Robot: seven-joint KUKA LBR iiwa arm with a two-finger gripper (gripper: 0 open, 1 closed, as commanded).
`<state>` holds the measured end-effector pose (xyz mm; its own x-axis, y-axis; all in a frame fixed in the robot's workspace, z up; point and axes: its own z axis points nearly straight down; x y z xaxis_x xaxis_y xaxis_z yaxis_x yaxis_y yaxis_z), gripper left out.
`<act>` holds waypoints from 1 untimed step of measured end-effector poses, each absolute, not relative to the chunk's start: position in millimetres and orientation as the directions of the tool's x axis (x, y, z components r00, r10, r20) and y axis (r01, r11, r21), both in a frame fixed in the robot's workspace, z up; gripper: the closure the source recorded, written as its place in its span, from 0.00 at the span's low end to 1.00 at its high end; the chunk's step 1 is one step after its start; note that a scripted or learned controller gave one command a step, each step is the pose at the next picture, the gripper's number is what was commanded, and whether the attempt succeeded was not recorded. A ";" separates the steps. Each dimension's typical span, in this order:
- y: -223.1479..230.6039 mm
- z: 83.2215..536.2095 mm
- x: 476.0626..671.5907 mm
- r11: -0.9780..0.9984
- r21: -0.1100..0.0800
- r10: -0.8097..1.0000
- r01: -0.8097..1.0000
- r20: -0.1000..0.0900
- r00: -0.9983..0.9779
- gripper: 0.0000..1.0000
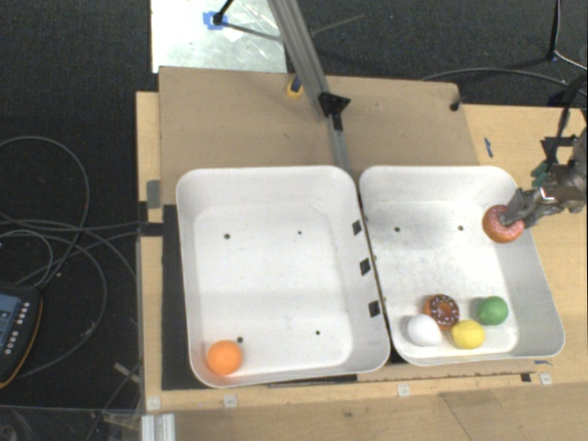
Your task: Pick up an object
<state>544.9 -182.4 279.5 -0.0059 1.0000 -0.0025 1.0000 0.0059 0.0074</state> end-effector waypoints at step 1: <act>-133.1 282.4 546.9 0.011 0.002 1.000 1.000 0.001 -0.011 1.00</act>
